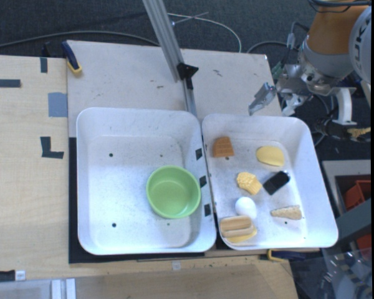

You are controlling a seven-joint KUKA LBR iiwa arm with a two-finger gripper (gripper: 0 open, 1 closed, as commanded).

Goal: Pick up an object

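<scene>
Approach step: the gripper [272,98], fingers spread and empty, hovers above the far edge of the right bin [311,148], whose floor holds a yellow lemon-like piece [270,156], a black block [276,182] and a white egg [245,207]; next, descend over one.

A metal pole [167,36] slants down from the frame's top centre. A blue-and-yellow clamp [71,58] sits at the desk's [124,73] upper left. Grey tape patches [58,104] mark the left.
</scene>
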